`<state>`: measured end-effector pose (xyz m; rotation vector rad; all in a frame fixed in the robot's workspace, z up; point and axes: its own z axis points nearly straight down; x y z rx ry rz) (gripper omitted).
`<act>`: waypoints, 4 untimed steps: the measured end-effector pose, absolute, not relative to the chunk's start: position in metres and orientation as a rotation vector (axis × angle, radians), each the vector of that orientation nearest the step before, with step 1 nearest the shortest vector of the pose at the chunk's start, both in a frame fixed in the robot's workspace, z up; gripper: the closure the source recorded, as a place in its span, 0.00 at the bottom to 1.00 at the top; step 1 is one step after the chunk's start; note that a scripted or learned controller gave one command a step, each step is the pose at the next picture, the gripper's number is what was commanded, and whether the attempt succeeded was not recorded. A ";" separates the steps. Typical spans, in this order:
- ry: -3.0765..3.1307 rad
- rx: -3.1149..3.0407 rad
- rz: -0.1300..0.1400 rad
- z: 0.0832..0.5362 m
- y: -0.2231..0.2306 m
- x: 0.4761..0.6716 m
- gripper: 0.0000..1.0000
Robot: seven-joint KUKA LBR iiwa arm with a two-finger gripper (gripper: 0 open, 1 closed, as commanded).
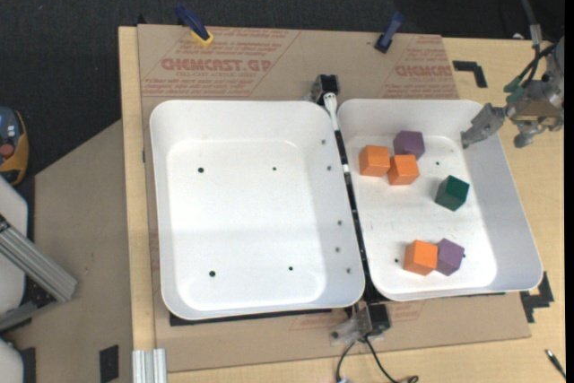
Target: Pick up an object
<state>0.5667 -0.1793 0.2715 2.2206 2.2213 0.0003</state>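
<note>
I couldn't tell the tool's (pixel 502 123) state. The green cube (pixel 452 192) stood apart, looked light, rigid; I'd take it across opposite flat faces.

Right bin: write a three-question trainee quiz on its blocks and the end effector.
1. How many blocks lie in the right bin?
2. True or false: the green block touches another block.
3. Which block is nearest the end effector: A orange, B green, C purple?

Key: 1. Six: three orange, two purple, one green. 2. False; it sits apart. 3. B.
</note>
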 end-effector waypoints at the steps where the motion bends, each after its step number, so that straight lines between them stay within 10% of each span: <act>1: 2.220 2.226 -0.006 0.202 -0.226 0.599 0.00; 2: 2.234 2.226 0.011 0.080 -0.217 0.585 0.00; 3: 2.240 2.229 0.005 0.084 -0.216 0.668 0.00; 4: 2.229 2.225 0.008 0.086 -0.220 0.596 0.00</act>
